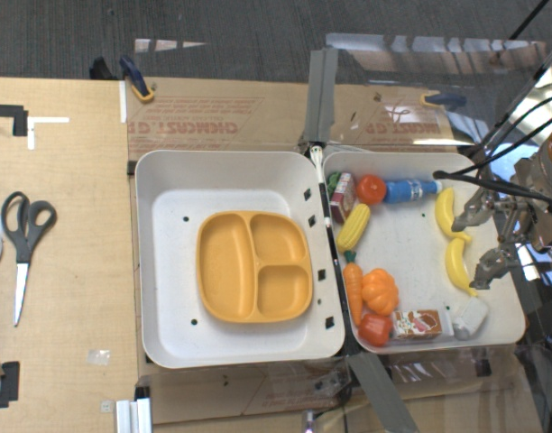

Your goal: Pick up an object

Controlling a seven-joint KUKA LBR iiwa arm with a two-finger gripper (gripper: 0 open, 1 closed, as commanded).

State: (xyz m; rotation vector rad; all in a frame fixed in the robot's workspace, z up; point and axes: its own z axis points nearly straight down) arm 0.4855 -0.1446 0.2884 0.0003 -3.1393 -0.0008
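The right bin (411, 251) holds several toy foods. Two yellow bananas lie by its right wall, an upper one (445, 210) and a lower one (456, 267). My gripper (472, 253) hangs at that bin's right side, open. One fingertip is near the gap between the bananas and the other is beside the lower banana's near end. Nothing is held between the fingers. Along the bin's left side lie a corn cob (354, 226), a red tomato (371, 188), a blue bottle (409, 190) and an orange pumpkin (380, 289).
A yellow divided plate (255, 266) lies in the left bin (168, 242). A carrot (352, 287), a red fruit (375, 329), a small carton (417, 324) and a pale lump (470, 317) crowd the right bin's near side. Scissors (23, 233) lie on the bench at far left.
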